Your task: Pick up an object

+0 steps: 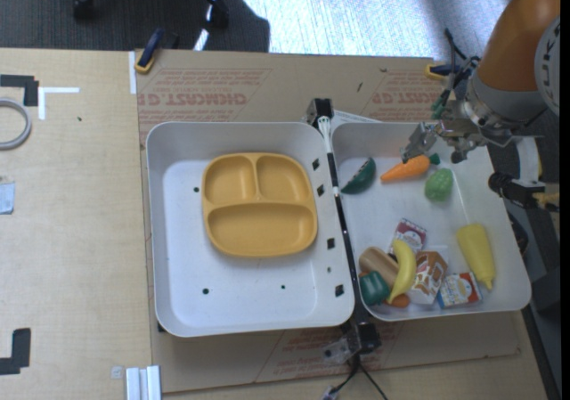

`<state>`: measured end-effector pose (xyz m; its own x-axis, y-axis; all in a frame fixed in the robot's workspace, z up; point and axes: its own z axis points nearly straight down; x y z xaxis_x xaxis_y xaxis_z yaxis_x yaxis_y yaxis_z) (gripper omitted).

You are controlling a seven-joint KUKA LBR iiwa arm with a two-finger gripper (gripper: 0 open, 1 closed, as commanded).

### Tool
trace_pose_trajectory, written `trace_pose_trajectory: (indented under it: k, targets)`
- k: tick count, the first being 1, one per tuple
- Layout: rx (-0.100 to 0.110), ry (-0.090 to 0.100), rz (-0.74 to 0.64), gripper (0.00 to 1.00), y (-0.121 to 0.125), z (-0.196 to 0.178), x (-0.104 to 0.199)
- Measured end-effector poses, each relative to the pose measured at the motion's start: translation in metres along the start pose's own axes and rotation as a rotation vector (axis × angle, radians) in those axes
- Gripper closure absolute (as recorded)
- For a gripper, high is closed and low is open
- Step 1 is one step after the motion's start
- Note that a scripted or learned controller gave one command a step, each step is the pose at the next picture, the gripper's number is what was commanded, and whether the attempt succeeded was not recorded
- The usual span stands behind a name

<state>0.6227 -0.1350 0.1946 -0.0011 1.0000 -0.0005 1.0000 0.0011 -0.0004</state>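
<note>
Bins first: two shallow white plastic bins sit side by side on a cardboard sheet, and the left bin has a yellow divided plastic plate with three compartments lying flat in its upper middle. The right bin is where all the toy food is.

The grey arm with the orange band comes in from the right, and its two-finger gripper is hanging over the far end of the right bin. An orange toy carrot with a green top sits right under the fingertips, lying on its side and pointing left. Honestly can't tell if the fingers are open or closed, or whether they've got the carrot or are just touching it; that part is too small and cluttered.

Other stuff in the right bin:
- dark green wedge-shaped toy near the left wall, left of the carrot
- light green round leafy toy just right of the carrot
- yellow corn cob toy towards the right wall
- yellow toy banana in the near pile, lying across a tan hot dog bun toy with some small printed snack packets next to it
</note>
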Motion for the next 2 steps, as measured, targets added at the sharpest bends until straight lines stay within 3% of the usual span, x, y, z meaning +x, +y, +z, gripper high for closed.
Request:
trace_pose_trajectory:
  k: [1,2]
  targets:
    - [0.000,0.000,-0.092,0.00,0.000,0.102,0.018]
    - [-0.001,0.000,-0.264,0.00,-0.069,0.102,0.037]
